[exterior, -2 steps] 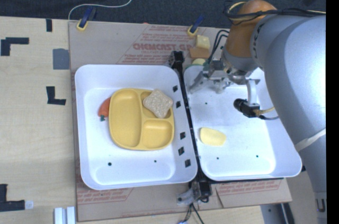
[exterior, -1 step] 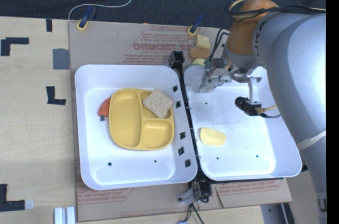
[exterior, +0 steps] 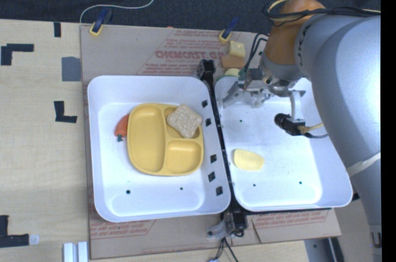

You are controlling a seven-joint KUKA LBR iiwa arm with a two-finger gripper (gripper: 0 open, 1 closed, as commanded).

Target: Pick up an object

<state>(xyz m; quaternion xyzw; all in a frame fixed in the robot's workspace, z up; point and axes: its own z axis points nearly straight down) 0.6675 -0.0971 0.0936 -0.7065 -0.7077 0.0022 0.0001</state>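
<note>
A pale yellow rounded piece [exterior: 247,160] lies on the floor of the right bin [exterior: 291,192], near its left wall. My gripper [exterior: 247,93] is low at the far left corner of that bin, well behind the yellow piece and apart from it. The grey arm with its orange band [exterior: 291,28] hangs over the bin's far right side. In the left bin [exterior: 105,192] sits a yellow divided plate [exterior: 158,143] with a tan speckled block [exterior: 184,121] on its far right section. A small orange-red object [exterior: 121,126] peeks out at the plate's left edge.
Behind the right bin, on the cardboard, are a tan block [exterior: 232,60], a small yellow cube [exterior: 237,46] and a pale green item [exterior: 230,73], close to my gripper. A black divider [exterior: 215,131] runs between the bins. A black cable fitting [exterior: 289,124] hangs over the right bin.
</note>
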